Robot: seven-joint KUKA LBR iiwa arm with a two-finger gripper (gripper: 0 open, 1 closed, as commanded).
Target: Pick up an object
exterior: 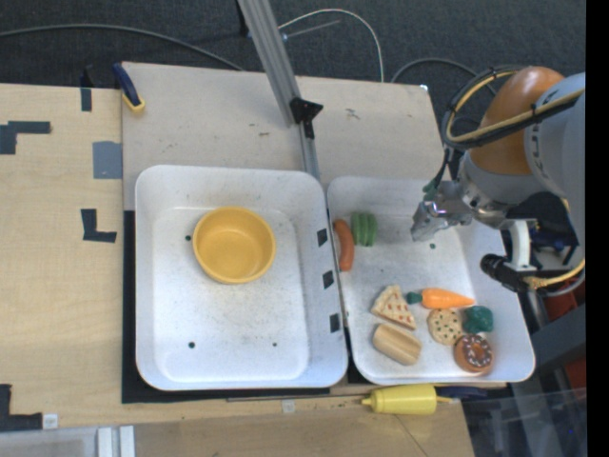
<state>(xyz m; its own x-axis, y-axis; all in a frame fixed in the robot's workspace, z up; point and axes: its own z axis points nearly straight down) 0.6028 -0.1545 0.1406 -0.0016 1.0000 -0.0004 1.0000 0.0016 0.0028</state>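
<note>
Hovering over the right bin, the end effector grips nothing; its finger state cannot be told. Nearest it lie a green toy and sausage.

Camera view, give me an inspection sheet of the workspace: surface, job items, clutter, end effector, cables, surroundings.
Surface: wooden bench bearing a left bin and a right bin, side by side.
Job's things: yellow bowl in the left bin; in the right bin, sausage, green piece, pizza slice, carrot, bread roll, cookie, donut, dark green piece.
Clutter: yellow bottle lying on the bench's front edge.
End effector: over the right bin's back part, holding nothing visible.
Cables: white cable looping behind the bench; yellow cables on the arm.
Surroundings: dark floor; slanted metal bar.
</note>
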